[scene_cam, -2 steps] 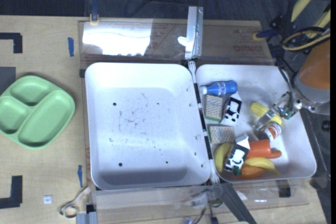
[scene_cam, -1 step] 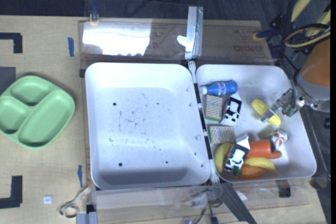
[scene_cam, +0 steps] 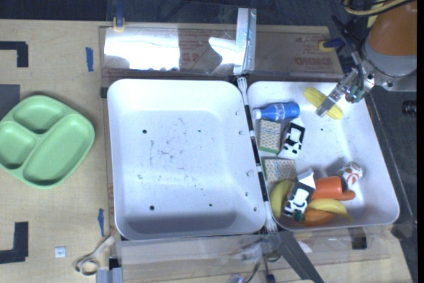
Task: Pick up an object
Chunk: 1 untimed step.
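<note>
A green divided plate (scene_cam: 45, 140) is seen at the tabletop's (scene_cam: 53, 222) left edge. Beside it lies the left bin (scene_cam: 132, 93). In the right bin (scene_cam: 377, 162), a blue bottle (scene_cam: 278, 111), a patterned box (scene_cam: 269, 136), a black-and-white carton (scene_cam: 292, 140), a banana (scene_cam: 279, 195) and an orange piece (scene_cam: 329, 187) are gathered. At the far corner, a yellow object (scene_cam: 315, 97) is touched by the tool (scene_cam: 327, 106); how wide the tool stands cannot be told.

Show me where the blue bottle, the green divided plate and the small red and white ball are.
Blue bottle (scene_cam: 278, 111): camera view, middle of its body.
Green divided plate (scene_cam: 41, 140): camera view, ridge between its compartments.
Small red and white ball (scene_cam: 352, 173): camera view, its centre.
</note>
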Each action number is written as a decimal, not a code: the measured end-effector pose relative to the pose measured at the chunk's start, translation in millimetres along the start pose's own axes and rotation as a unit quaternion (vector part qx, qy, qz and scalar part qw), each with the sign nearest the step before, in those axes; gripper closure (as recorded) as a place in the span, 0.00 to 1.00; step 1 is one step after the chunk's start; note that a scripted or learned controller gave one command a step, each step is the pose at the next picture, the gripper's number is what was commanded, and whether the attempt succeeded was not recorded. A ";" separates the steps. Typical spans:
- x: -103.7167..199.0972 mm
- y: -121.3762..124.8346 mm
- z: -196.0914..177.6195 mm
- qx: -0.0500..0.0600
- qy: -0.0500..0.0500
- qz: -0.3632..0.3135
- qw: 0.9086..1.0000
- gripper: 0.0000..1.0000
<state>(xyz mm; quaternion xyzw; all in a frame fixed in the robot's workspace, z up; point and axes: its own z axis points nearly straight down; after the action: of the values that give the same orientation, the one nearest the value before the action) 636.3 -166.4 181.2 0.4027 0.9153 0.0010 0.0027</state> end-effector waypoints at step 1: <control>-0.7 -22.9 56.8 0.001 0.001 0.005 1.000 1.00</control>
<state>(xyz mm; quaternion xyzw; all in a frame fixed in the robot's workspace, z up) 620.3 -182.4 124.3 0.4071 0.9134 0.0002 0.0017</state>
